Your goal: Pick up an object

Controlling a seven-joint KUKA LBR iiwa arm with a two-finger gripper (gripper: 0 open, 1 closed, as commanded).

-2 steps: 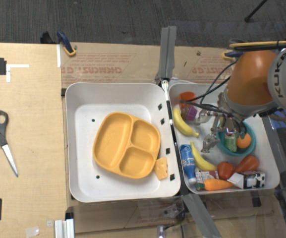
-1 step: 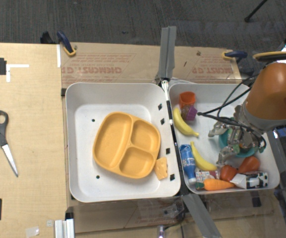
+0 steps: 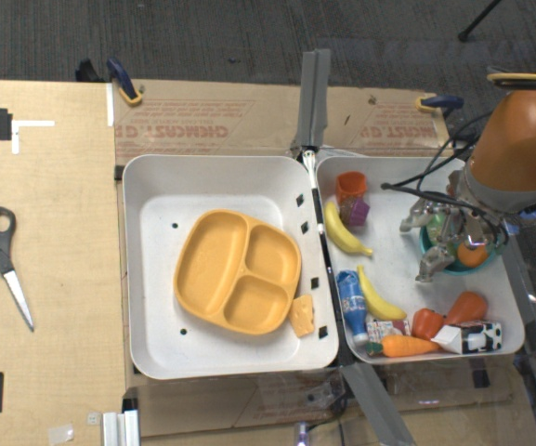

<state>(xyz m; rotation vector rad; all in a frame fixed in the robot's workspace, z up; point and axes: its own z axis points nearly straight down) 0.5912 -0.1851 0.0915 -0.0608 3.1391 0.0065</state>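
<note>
Claw hangs over right bin, beside teal bowl; fingers look spread, nothing between them. Advise descending squarely onto one isolated item. Right bin: two bananas, carrot, blue bottle. Left bin: orange divided plate.

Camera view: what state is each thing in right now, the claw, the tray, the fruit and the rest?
Claw: over the right bin, above a teal bowl.
Yellow tray: flat in the left bin, nothing in its compartments.
Bananas: lying loose.
Carrot: lying flat.
Blue can: on its side.
Scissors: lying shut.
</note>
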